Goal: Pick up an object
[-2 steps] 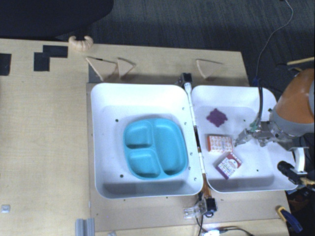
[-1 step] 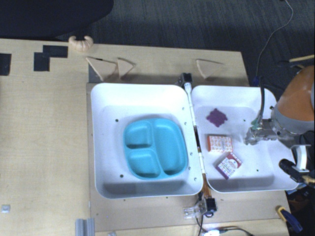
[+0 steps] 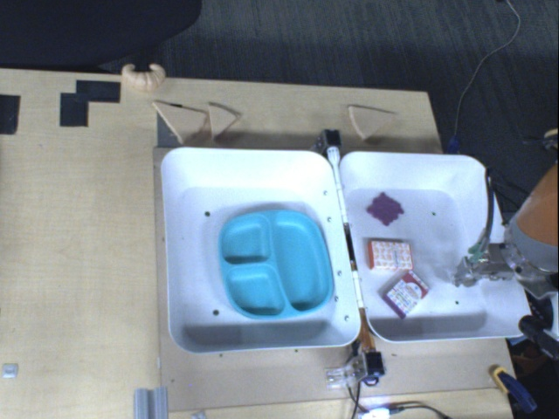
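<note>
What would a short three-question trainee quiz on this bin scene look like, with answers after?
1. True or false: the blue divided tray lies in the right bin.
2. How many small patterned boxes lie in the right bin?
3. The purple object sits: A) above the boxes in view, B) in the left bin.

Key: 1 false, it is in the left bin; 2 two; 3 A.
</note>
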Motion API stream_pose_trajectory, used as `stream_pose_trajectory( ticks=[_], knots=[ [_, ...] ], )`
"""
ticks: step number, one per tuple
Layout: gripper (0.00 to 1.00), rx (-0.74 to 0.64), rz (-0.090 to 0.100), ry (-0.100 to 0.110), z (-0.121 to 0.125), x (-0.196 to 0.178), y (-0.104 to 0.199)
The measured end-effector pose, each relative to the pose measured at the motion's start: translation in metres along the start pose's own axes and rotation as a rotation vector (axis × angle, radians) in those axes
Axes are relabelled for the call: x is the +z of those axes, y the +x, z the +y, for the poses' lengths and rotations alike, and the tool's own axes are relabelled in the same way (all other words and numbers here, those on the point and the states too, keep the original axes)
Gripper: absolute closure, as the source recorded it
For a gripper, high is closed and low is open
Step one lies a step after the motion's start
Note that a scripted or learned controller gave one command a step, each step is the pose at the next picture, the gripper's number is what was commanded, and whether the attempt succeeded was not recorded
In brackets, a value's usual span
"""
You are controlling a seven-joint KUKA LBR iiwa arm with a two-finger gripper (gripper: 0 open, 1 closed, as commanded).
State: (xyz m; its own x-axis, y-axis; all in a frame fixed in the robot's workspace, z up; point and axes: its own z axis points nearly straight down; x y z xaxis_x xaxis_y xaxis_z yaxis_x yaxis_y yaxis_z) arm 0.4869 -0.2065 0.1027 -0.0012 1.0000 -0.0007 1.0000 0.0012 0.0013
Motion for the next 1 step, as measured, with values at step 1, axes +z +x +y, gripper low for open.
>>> stream_pose_trajectory(
  ticks=[1],
  knots=[
    [1.00, -0.004, 0.002, -0.002, 0.0328, -0.0291, 0.0848]
  ],
)
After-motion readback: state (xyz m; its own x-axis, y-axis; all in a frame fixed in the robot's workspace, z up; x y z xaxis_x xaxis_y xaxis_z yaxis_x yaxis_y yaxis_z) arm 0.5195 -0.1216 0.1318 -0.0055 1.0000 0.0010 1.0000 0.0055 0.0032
